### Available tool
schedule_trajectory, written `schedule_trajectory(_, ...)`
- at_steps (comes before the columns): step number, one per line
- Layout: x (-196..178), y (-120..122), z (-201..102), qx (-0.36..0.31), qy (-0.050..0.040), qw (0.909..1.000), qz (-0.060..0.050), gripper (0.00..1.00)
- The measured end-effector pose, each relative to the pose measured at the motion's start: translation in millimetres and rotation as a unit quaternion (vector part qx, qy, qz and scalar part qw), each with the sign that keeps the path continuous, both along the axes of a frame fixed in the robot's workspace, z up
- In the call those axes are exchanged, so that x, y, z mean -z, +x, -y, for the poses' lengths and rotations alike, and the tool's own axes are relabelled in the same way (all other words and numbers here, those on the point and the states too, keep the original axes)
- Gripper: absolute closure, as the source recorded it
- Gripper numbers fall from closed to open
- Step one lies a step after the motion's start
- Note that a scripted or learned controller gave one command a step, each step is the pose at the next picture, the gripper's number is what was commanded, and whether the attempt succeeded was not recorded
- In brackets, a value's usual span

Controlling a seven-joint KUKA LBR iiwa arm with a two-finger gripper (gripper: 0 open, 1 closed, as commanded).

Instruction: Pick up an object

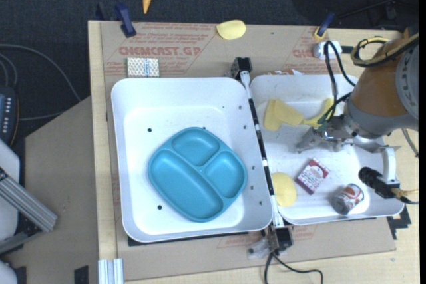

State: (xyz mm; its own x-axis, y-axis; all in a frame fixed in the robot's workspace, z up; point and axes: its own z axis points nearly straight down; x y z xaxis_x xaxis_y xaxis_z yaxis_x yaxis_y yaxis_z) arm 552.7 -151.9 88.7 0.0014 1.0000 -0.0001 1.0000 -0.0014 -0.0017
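Blue tray (196,173) glossy smooth plastic, white bins (126,143) matt plastic, bench (180,43) looks like rough cardboard w/ print

The blue divided plastic tray (196,173) lies in the left white bin (126,116). In the right white bin (293,84), the yellow scoop-shaped piece (281,115) lies at the back; the small red-and-white packet (311,176) lies between the pale yellow rounded object (285,188) on its left and the small silver-and-red can (347,199) on its right.

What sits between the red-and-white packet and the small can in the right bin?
Nothing: bare white floor of the right bin separates the packet from the can, seen in the camera view.
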Motion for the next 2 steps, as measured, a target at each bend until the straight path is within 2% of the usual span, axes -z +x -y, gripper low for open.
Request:
schedule_trajectory(1,4.6,-56.9,-34.5,0.000,0.0006,1.0000,0.000,0.00)
schedule_trajectory(2,4.5,-74.0,-51.2,0.000,0.0009,1.0000,0.000,0.00)
